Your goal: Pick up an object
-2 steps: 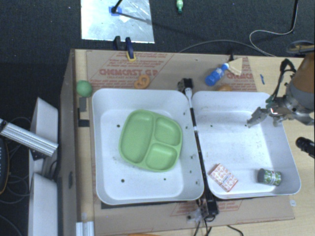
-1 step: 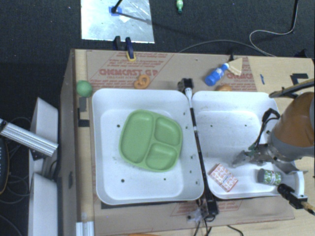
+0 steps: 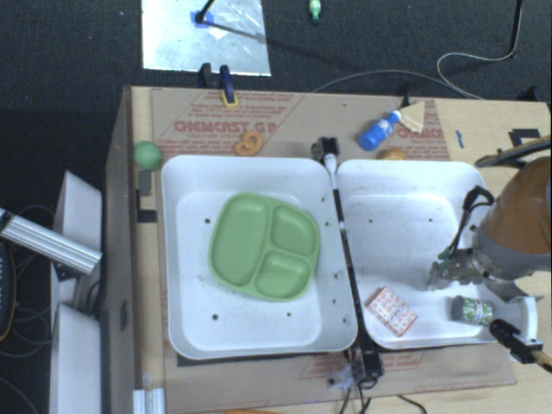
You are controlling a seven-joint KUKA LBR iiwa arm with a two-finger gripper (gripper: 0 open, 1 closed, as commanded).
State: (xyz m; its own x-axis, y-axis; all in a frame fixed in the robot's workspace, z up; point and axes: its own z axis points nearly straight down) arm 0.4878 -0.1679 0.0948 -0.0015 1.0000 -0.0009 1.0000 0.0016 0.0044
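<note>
Two small things lie in the right white bin: a flat red-and-white patterned packet near its front left corner, and a short green-and-white can on its side near the front right. One green divided plastic tray sits in the left white bin. The single gripper hangs low just behind the can; whether it is spread or closed cannot be told.

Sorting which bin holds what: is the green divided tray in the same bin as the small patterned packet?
No, the green divided tray lies in the left bin, while the patterned packet lies in the right bin.
</note>
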